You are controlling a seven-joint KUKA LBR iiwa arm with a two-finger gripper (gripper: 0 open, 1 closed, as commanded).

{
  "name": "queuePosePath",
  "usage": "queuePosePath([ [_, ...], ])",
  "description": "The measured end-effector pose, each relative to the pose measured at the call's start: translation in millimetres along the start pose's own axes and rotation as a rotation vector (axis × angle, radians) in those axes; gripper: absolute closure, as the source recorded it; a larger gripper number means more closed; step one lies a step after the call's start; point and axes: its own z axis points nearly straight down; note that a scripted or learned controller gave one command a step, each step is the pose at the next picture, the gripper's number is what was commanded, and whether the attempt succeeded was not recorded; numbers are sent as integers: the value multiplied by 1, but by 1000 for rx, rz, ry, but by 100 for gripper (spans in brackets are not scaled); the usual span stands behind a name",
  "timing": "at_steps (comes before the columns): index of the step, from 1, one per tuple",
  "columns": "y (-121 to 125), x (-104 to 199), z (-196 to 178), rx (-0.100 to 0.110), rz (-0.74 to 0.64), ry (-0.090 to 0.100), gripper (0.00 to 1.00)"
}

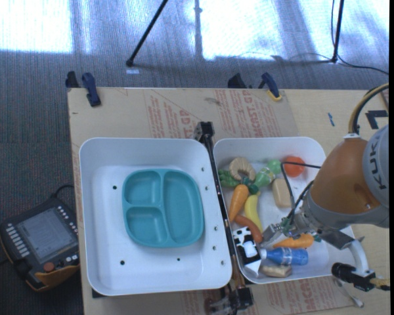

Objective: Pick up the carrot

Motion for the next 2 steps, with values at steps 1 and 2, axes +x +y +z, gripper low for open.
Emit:
queuePosePath([
  [1, 0, 0, -7, 4, 5, 4, 100],
  [2, -1, 0, -15, 9, 8, 7, 100],
])
